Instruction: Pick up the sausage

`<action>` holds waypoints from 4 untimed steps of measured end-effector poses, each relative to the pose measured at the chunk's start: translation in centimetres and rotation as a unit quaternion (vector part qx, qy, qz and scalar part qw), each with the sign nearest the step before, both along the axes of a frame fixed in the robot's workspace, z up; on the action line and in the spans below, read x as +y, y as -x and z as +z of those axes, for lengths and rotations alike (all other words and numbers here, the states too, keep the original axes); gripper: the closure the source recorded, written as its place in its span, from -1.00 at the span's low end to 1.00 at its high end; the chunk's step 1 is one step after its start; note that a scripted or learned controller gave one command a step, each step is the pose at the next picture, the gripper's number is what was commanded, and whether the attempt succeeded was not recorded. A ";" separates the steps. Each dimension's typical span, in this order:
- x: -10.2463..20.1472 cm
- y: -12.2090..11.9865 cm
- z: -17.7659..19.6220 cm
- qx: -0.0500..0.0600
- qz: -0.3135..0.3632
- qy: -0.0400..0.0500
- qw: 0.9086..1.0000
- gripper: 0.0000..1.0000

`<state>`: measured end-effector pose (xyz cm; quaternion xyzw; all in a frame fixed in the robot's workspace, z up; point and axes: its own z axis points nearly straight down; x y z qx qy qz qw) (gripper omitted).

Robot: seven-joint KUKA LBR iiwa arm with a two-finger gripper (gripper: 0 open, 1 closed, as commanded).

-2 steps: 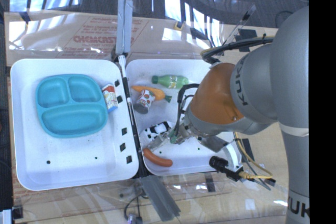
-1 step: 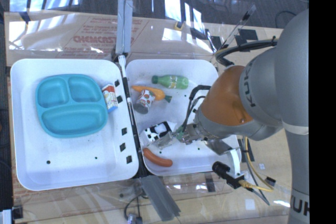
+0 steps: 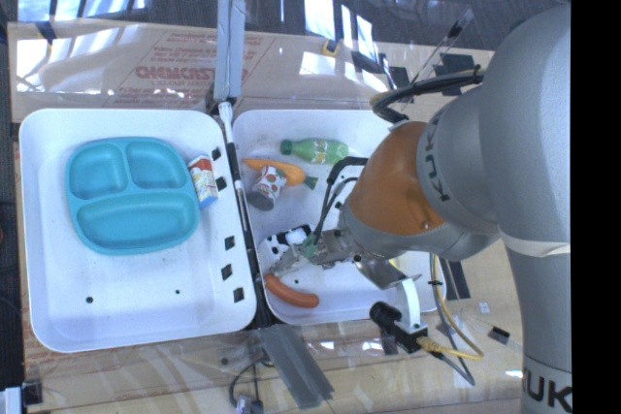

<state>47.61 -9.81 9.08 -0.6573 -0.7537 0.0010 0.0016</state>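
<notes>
The sausage (image 3: 291, 292) lies free near the front wall of the right bin (image 3: 335, 314), just below the gripper (image 3: 303, 250). I cannot tell the fingers' state. I would shift forward, align across its short axis, then descend squarely.

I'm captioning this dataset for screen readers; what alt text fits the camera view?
A grey and orange robot arm's claw hovers in the right bin near a sausage, with a green bottle, carrot and small can farther back. The left bin holds a blue divided plate.
</notes>
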 end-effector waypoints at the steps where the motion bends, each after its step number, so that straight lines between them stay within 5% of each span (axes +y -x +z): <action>1: 0.0 0.0 0.9 0.002 0.002 -0.001 1.000 1.00; 2: 0.0 0.0 0.9 0.001 0.002 -0.001 1.000 -1.00; 4: -0.1 0.0 0.0 0.001 -0.006 -0.001 1.000 -1.00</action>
